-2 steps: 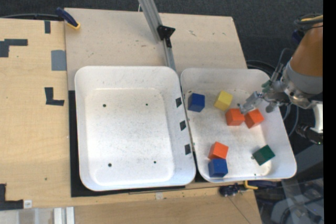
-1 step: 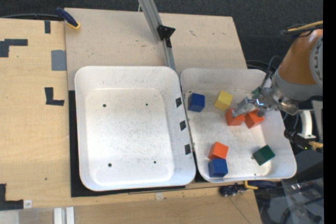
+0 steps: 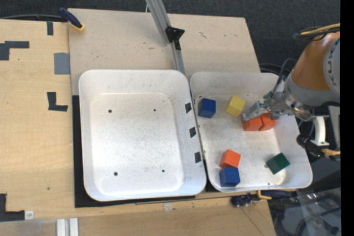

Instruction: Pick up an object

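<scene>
- The grey two-finger claw [image 3: 260, 111] sits low in the right shallow white plastic bin [image 3: 251, 81], directly over the red-orange block [image 3: 259, 123], a placement consistent with a grasp attempt
- Claw state: cannot tell
- The small yellow cube [image 3: 236, 105] lies just beside the claw; crowding risk is judged moderate

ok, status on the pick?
End effector down in right bin, at the red-orange block. Grasp not confirmed. Yellow cube close beside it, apart; other blocks well clear.
</scene>
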Controlling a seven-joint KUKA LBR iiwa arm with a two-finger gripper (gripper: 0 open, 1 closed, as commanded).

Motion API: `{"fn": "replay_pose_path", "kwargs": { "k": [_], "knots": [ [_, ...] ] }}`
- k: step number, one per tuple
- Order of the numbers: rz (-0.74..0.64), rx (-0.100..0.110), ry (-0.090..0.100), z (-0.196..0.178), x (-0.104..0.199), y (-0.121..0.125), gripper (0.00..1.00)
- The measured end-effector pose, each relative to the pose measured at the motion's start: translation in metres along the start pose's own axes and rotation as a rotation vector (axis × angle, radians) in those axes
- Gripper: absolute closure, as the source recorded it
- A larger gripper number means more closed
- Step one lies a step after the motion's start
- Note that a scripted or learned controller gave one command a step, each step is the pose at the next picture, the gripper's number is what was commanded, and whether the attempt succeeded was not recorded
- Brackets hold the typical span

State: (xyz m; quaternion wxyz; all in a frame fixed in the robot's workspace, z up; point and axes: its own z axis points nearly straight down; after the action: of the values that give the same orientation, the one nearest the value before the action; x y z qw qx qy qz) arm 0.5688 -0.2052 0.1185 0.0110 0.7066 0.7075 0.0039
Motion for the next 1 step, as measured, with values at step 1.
{"fn": "replay_pose_path", "kwargs": {
  "k": [1],
  "knots": [
    [-0.004,0.002,0.005,-0.0073,0.0036,0.0007,1.0]
  ]
}}
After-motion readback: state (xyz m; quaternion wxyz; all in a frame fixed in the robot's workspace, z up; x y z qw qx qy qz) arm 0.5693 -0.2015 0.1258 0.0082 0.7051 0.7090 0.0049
